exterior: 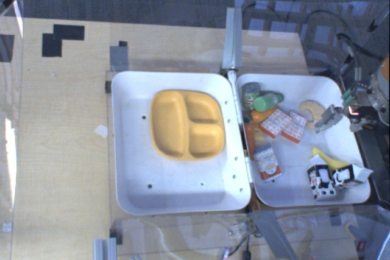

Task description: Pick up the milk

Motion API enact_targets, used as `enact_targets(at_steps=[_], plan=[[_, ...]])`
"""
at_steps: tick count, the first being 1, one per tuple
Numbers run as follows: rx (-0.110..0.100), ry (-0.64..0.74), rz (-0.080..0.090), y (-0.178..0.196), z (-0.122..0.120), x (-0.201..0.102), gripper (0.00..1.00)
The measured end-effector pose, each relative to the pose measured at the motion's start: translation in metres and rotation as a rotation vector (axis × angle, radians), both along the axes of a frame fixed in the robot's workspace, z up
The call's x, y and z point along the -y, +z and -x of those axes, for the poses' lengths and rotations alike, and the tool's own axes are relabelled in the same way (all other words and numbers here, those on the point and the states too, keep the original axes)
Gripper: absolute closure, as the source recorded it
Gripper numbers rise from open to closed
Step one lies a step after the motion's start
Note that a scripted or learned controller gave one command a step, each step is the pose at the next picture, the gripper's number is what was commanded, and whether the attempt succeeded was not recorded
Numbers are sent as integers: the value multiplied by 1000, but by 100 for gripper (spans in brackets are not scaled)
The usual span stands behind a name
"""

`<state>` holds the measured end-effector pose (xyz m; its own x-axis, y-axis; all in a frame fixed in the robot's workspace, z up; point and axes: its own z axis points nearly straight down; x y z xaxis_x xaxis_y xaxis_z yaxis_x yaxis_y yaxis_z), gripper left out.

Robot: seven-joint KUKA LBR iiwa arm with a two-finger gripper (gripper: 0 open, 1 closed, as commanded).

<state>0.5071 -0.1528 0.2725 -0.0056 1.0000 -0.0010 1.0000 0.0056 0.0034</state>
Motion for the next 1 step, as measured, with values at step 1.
enact_targets(at_steps=[1], plan=[[2, 136, 1, -179, 18, 22, 0]])
